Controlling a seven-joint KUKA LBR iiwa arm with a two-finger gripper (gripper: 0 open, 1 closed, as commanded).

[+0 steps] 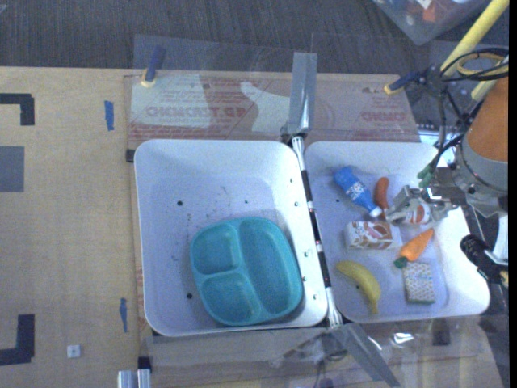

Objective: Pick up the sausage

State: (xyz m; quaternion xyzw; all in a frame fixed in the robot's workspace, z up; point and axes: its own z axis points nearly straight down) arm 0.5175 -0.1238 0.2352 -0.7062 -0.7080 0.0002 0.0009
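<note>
Camera view: tan bench (65, 241) w/ black marks and blue tape bits, dark carpet behind, clear plastic box at top right. Two white bins side by side. Left bin (161, 176) has teal tray (242, 269). Right bin (468, 297) has bottle (355, 188), sausage (381, 191) just right of it, carton (369, 234), banana (360, 281), carrot (416, 246), sponge (418, 282). Gripper (408, 208) low over right bin, close right of sausage, above carton. Fingers blur into a red-white item beneath; can't tell if spread or closed. Arm cut off at right edge; cables clutter behind it.
</note>
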